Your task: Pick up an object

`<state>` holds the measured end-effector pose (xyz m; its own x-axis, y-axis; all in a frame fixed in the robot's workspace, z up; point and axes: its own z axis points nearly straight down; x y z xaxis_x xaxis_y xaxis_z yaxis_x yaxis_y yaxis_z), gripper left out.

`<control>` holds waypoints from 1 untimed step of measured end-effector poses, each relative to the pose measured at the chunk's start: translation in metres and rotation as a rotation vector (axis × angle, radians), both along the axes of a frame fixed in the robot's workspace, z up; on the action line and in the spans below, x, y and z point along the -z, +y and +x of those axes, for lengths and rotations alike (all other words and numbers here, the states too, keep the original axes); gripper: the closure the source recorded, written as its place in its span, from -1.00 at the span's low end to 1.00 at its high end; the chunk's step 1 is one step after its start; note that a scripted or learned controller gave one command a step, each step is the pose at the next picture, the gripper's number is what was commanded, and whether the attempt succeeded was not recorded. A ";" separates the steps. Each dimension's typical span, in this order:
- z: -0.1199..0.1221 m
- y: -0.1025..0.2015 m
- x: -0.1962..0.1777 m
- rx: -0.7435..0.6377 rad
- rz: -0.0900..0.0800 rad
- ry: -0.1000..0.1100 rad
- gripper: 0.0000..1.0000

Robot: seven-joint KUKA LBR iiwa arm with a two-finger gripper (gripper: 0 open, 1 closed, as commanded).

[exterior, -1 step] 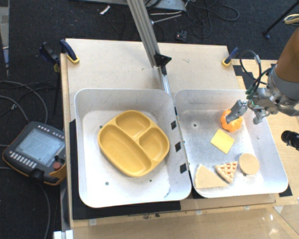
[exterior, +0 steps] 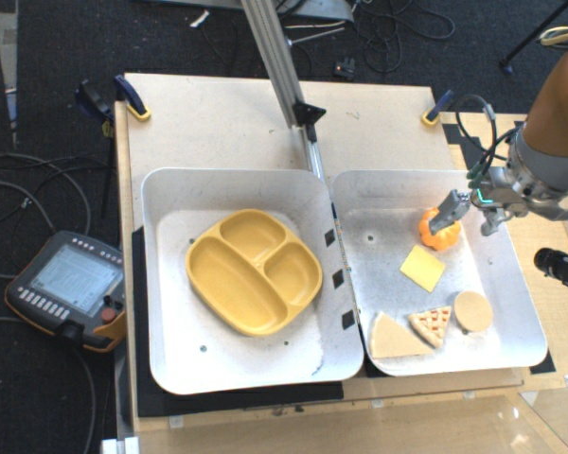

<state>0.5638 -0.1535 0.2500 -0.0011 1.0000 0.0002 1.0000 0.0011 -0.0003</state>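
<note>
In the right bin (exterior: 511, 282) lie several toy foods. An orange fruit (exterior: 438, 235) sits near the bin's middle back. A yellow cheese square (exterior: 422, 269) lies just in front of it. Along the front are a tan wedge (exterior: 394, 338), a pizza slice (exterior: 433, 324) and a round tan disc (exterior: 472, 311). My gripper (exterior: 470, 218) hangs over the back right of this bin, open, with its fingers spread wide. Its left finger (exterior: 447, 212) rests at the top of the orange fruit. Nothing sits between the fingers.
The left bin (exterior: 161, 253) holds a yellow divided plate (exterior: 255, 270). A slanted metal pole (exterior: 276, 55) runs down to the seam between the bins. A teach pendant (exterior: 71, 287) lies on the floor at left. Clamps mark the bench's back corners.
</note>
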 end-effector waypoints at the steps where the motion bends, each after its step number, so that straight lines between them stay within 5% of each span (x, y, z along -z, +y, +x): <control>1: -0.004 0.004 0.063 0.001 0.001 0.007 -1.00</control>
